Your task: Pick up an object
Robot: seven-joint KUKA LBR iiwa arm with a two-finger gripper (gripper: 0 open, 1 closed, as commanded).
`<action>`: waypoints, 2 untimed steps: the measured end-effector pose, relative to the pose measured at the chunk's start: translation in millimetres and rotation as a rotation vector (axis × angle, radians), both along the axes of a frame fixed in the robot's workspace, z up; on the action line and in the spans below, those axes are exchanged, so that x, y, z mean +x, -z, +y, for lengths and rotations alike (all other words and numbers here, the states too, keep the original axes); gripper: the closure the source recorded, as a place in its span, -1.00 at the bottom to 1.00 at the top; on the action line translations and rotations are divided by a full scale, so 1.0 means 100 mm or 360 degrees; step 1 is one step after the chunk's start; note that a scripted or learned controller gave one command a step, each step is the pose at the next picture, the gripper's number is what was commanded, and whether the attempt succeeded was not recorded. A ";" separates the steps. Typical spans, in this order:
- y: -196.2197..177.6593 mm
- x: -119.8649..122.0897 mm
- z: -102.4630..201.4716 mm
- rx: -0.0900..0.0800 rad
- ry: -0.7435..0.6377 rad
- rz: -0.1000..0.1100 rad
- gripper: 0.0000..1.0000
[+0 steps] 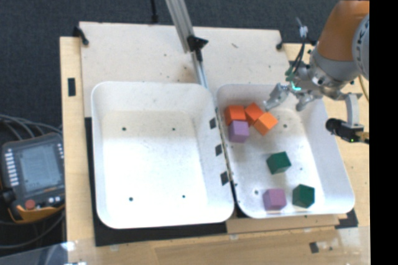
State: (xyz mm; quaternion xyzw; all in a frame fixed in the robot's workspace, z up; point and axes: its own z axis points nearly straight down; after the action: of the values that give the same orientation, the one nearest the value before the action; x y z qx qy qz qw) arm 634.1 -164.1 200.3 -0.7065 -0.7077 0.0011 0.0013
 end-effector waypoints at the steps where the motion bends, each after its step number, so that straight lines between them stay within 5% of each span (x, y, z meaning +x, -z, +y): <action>1: -0.03 0.01 0.00 -0.0003 -0.0003 -0.0006 -1.00; 2: 0.40 0.06 0.00 -0.0002 -0.0006 -0.0001 -1.00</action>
State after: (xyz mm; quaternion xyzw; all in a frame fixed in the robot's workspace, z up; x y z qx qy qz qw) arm 639.9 -164.4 159.9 -0.7051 -0.7091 0.0014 0.0006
